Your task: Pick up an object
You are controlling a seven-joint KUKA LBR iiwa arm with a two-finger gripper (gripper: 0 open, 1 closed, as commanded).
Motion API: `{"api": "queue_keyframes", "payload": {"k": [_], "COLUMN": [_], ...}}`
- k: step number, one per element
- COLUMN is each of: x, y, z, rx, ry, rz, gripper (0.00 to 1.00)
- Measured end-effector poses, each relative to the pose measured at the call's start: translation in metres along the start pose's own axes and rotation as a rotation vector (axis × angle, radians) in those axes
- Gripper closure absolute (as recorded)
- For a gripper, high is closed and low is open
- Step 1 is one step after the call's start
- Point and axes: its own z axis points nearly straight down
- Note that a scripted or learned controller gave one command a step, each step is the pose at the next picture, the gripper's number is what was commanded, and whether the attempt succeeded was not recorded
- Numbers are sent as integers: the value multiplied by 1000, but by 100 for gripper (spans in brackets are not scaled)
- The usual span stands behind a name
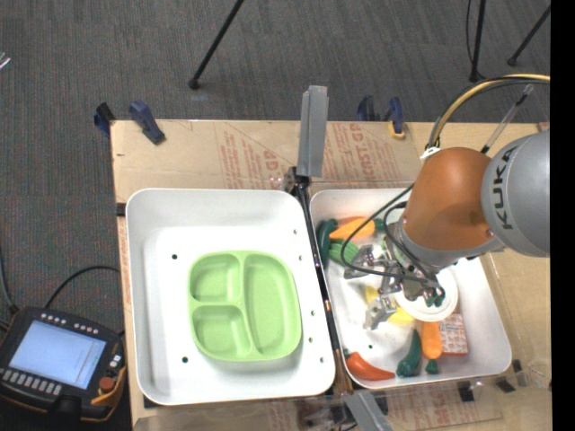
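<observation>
Arm: the grey KUKA arm with its orange band point(449, 200) comes in from the right and hangs over the right bin, wrist pointed down.
Claw: the metal two-finger claw point(384, 310) sits low inside the right shallow white plastic bin point(497, 330), over the pile of toy food. Whether it is spread or pressed together cannot be told; nothing can be seen pinched in it.
Just under the claw: a pale yellow toy piece point(398, 315) lies right beside the tips, touching or nearly so; contact cannot be judged.
Right of the claw: a round white disc-shaped object point(440, 299) rests just beside it, partly under the wrist.
Right and below the claw: an orange carrot-shaped toy point(431, 338) lies near a dark green toy vegetable point(411, 357), and a small printed red and white packet point(454, 335) sits just past the carrot.
Below the claw: a red-orange pepper-like toy point(368, 366) lies near the bin's front wall.
Above and left of the claw: an orange elongated toy point(352, 229) and a dark green toy piece point(325, 236) lie near the bin's back left corner.
Far left of the claw: the left shallow white plastic bin point(148, 241) holds a light green plastic divided tray point(244, 306) with three compartments, lying flat.
Under it all: the brown cardboard-covered table point(216, 151) carries both bins side by side.
Off the table, far left and below the claw: a dark handheld control pendant with a lit screen point(58, 357) on the floor.
</observation>
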Motion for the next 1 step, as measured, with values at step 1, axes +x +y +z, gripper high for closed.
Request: {"api": "queue_keyframes", "payload": {"k": [1], "x": [-83], "y": [-24], "z": [1], "rx": [0], "ry": [9], "rz": [123], "gripper": [0]}}
